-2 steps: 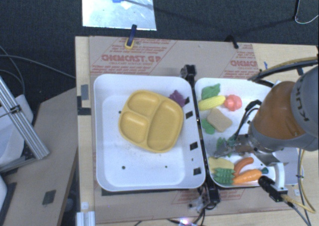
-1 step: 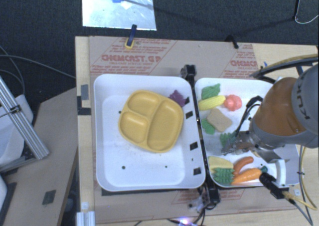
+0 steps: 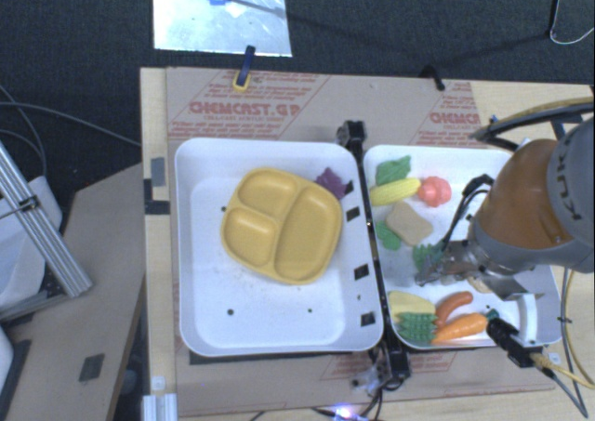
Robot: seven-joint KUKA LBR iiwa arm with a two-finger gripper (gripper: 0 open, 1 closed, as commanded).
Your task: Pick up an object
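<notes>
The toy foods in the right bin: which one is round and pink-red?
The round pink-red toy tomato near the right white bin's far edge, beside the yellow toy corn cob; the others are elongated or differently coloured.

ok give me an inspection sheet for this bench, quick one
surface: two white bins, left bin, right bin, on a printed board
job's things: toy food in the right bin: corn, tomato, tan block, carrot, sausage
clutter: yellow divided plate and purple piece in the left bin
grippers: pincer low over the right bin, nothing seen held
cables: black cable on the arm
surroundings: foil sheet on dark floor
</notes>
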